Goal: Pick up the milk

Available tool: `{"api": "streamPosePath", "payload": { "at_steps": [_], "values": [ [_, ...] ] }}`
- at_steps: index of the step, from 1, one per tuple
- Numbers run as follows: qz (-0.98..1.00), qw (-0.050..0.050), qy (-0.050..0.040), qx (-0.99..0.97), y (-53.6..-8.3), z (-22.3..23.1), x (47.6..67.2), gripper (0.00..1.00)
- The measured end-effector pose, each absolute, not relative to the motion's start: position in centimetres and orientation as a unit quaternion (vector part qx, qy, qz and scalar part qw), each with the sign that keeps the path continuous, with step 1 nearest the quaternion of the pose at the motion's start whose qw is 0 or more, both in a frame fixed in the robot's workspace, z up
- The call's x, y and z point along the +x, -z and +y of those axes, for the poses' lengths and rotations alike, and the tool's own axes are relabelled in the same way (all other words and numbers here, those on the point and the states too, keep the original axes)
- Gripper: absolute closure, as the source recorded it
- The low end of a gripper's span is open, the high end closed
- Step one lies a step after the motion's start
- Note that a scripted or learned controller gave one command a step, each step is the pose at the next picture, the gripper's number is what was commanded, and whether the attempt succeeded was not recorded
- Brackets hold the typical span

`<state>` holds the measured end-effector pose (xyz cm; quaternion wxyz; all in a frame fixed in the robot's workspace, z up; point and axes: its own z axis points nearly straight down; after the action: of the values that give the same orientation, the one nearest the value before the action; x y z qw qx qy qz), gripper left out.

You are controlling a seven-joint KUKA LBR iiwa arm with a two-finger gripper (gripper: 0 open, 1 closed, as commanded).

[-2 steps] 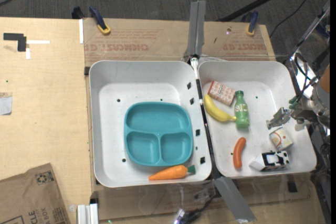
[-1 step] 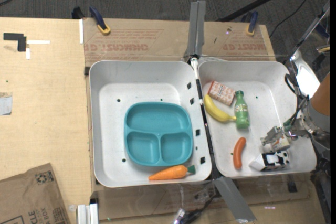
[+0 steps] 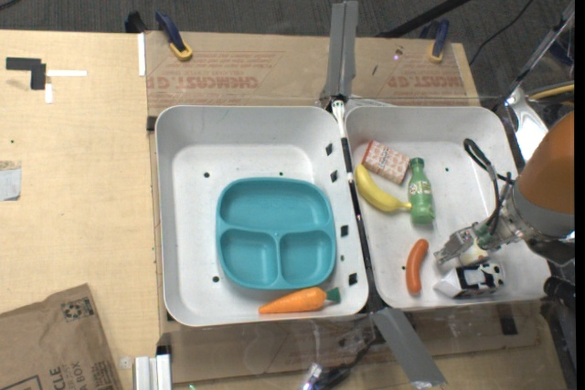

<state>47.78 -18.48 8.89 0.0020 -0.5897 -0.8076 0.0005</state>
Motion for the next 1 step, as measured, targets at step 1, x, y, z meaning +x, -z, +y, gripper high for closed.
{"api": "streamPosePath", "payload": {
  "at_steps": [1],
  "values": [
    [-0.806,0.003,-0.001,-0.591,-9.51,-18.62,47.88,1.0]
  ]
}}
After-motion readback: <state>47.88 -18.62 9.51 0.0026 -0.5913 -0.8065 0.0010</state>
